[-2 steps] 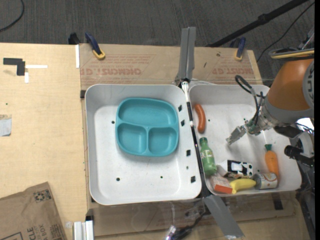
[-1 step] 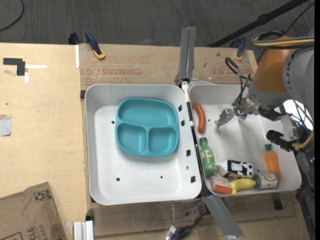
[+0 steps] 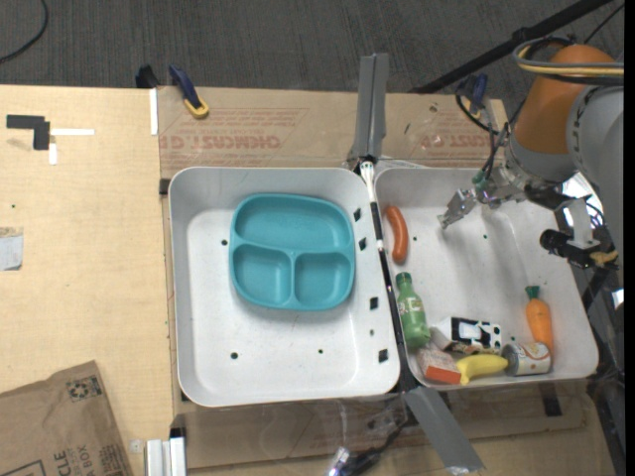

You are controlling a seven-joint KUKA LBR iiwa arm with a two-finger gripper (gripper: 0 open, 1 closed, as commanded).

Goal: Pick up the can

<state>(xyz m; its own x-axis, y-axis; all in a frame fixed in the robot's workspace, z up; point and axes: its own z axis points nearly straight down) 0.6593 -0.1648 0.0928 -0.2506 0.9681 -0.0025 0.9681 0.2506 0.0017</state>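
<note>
Lying on its side at the right bin's [image 3: 585, 350] front edge, can [image 3: 531, 359] long axis runs left-right. Gripper [image 3: 456, 209] hovers well apart, fingers spread, holding nothing.

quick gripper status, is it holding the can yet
gripper: fingers too small to read, state cannot be told; it hangs over the right bin, apart from the can, which lies near the front corner.

A robotics lab: an industrial arm [image 3: 585, 117] with loose cables reaches over a plywood tabletop [image 3: 79, 246] bearing two white bins [image 3: 189, 296], clamps [image 3: 189, 92] on its edge, grey carpet [image 3: 248, 18] beyond.
</note>
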